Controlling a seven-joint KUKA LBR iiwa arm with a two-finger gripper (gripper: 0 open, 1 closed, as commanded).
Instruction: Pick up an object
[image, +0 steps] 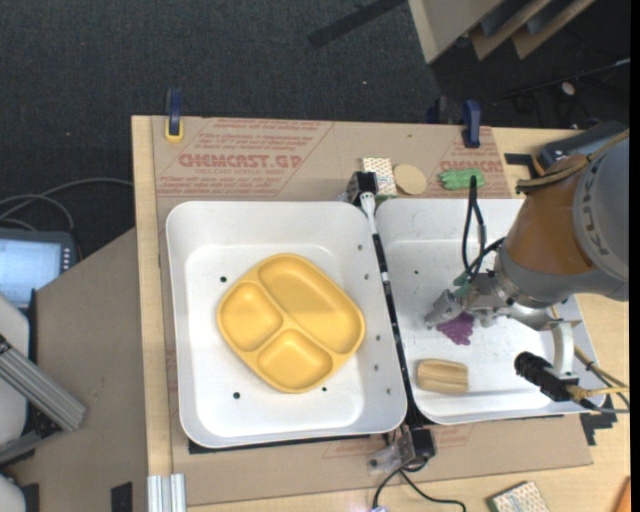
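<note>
Toward the bench's front edge, in the right bin, lies a tan block. Just beyond it my claw hangs over a purple object, touching or nearly so; whether it is parted or closed I cannot tell. Farther left, the left bin carries a yellow divided plate. I judge the purple piece small and flat: I could close above it and lift nothing.

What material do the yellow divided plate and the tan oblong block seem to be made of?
Yellow divided plate: probably moulded plastic, smooth and slightly glossy, with soft highlights on its ridges. Tan oblong block: possibly wood or foam, matte with rounded ends; unclear.
</note>
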